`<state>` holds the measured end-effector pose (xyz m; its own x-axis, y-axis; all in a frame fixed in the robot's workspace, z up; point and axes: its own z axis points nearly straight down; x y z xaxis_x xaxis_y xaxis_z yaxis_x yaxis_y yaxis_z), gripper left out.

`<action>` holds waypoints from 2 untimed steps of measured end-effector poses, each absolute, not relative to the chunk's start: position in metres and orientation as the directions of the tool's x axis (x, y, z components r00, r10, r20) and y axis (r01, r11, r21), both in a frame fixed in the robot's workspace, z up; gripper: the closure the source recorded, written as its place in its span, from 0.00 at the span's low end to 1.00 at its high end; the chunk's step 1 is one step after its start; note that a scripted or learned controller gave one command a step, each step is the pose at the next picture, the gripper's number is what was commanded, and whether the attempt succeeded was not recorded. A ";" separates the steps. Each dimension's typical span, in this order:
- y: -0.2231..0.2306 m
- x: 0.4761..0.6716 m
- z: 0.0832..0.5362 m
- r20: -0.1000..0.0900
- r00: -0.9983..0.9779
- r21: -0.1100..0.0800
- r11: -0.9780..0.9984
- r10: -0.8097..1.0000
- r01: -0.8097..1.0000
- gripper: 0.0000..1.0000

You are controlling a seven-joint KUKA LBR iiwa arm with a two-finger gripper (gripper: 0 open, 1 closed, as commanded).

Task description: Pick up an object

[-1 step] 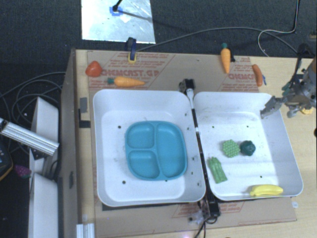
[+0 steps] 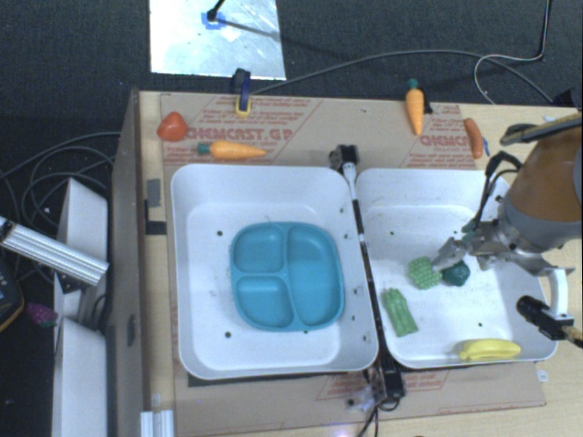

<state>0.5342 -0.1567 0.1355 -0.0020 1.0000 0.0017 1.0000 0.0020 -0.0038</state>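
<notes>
At the right of the frame, the gripper (image 2: 453,264) is reaching into the right bin (image 2: 412,198), its fingers pinching a small teal object (image 2: 456,274) beside a green bumpy ball (image 2: 423,272).

Arm (image 2: 547,189): 1 grey arm with an orange band above the wrist; reaches in from the right edge, slanting down and leftward
Wrist: grey, below the orange band; cables run along its left side
Gripper (image 2: 450,260): 2-finger, pointing left and down; low, near the bin floor
Fingers: state not clear from this angle
</notes>
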 end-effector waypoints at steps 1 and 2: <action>-0.112 0.558 0.084 0.001 -0.004 0.001 0.004 1.000 1.000 0.00; -0.113 0.558 0.095 0.000 -0.004 0.003 0.004 1.000 1.000 1.00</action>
<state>0.5584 -0.1132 0.0947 -0.0043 1.0000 -0.0004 1.0000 0.0043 0.0027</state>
